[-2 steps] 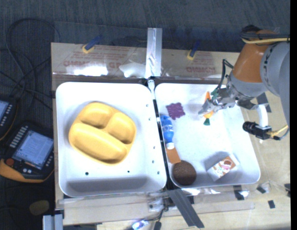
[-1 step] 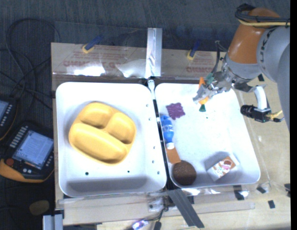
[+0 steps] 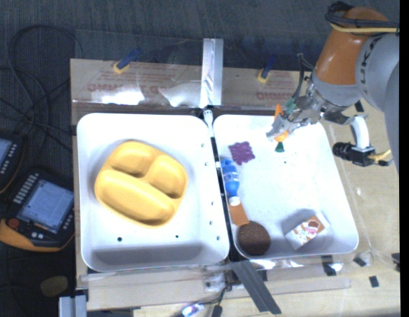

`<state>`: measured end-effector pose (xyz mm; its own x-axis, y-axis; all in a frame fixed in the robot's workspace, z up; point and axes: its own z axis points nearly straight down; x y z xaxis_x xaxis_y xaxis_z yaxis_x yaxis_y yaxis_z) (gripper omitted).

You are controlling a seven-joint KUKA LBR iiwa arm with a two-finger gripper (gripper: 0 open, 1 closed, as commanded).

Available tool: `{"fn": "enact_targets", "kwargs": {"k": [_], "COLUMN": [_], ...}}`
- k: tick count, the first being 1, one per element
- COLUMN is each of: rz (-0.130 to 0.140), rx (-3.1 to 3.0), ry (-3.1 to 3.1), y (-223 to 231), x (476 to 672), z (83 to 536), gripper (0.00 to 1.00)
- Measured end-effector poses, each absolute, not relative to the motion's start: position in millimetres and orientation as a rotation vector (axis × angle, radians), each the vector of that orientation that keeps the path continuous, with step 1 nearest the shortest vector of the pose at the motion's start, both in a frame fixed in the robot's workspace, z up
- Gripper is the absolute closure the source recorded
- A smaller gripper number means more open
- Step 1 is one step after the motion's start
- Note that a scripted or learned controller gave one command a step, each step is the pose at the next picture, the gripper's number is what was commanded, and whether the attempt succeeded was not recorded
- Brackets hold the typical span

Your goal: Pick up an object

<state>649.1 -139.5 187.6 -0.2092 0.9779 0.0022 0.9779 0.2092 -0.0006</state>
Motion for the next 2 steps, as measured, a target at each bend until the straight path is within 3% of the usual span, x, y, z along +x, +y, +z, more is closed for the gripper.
{"fn": "enact_targets", "kwargs": {"k": [1,2], "rz": [0.004,0.003], "rx": [-1.771,-2.042], "ry": [-2.596,-2.386], "y": [-101,-105], "x": [668.2,623.4], "z": [187,216], "gripper": [1.0,1.0]}}
